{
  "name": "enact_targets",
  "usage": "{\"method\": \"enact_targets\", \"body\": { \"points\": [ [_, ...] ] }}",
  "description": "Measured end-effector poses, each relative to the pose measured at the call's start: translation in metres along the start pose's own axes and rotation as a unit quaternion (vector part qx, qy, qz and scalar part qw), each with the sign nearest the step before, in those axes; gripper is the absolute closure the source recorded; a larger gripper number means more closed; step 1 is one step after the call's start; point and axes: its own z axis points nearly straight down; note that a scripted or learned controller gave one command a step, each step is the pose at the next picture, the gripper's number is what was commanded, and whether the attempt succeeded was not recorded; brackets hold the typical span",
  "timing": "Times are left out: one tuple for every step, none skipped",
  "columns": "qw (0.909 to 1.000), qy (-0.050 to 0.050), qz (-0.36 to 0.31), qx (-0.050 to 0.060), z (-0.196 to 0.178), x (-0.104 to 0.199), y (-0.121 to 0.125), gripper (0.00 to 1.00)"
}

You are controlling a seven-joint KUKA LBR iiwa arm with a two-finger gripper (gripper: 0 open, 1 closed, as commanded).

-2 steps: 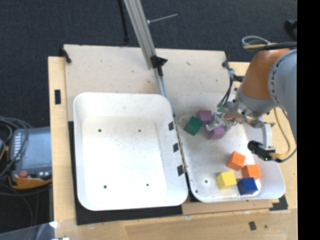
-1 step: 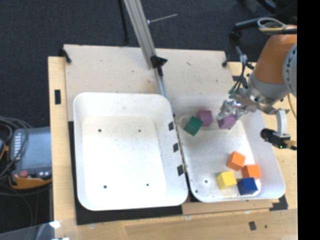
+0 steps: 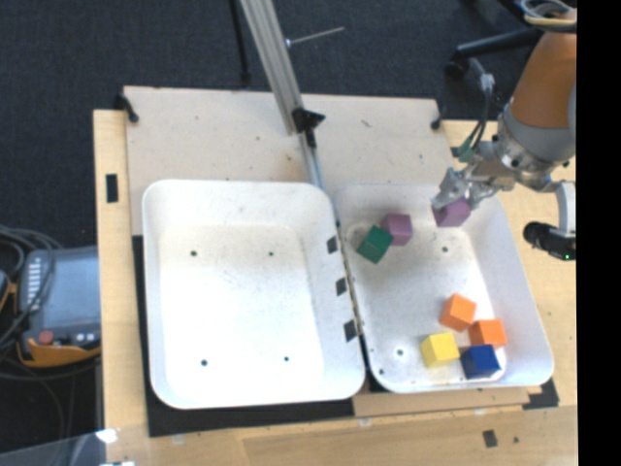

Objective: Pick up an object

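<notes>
Two shallow white bins sit side by side on the tabletop (image 3: pixel 223 129), and the arm (image 3: pixel 539 85) reaches in from the right over the right bin (image 3: pixel 519 289). Its gripper (image 3: pixel 456 198) hangs above that bin's upper right part, with a purple block (image 3: pixel 452 213) sitting right at its tip. The block looks pinched between the fingers and lifted off the bin floor, though the fingers themselves are small and partly blurred, so how wide they stand is hard to judge beyond their closing around that block.

Just to the left of the gripper, and slightly lower in the view, a second purple block (image 3: pixel 398 227) lies on the bin floor. Touching it on its far side from the gripper is a green block (image 3: pixel 375 245), tilted on an edge.

Well below the gripper, near the bin's lower right corner, four more blocks cluster together: an orange block (image 3: pixel 458 311), a second orange block (image 3: pixel 488 333) just beside it, a yellow block (image 3: pixel 439 349) and a blue block (image 3: pixel 480 360) next to each other at the bottom.

Far to the gripper's left lies the left bin (image 3: pixel 243 289), its floor speckled with dark marks. A slanted metal rail (image 3: pixel 272 51) rises from the tabletop between the two bins, above and left of the gripper.
</notes>
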Motion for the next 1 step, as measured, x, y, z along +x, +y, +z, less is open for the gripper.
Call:
{"method": "enact_targets", "body": {
  "points": [
    [1.0000,0.000,-0.001,0.000,-0.0531,-0.0016,0.0015,1.00]
  ]
}}
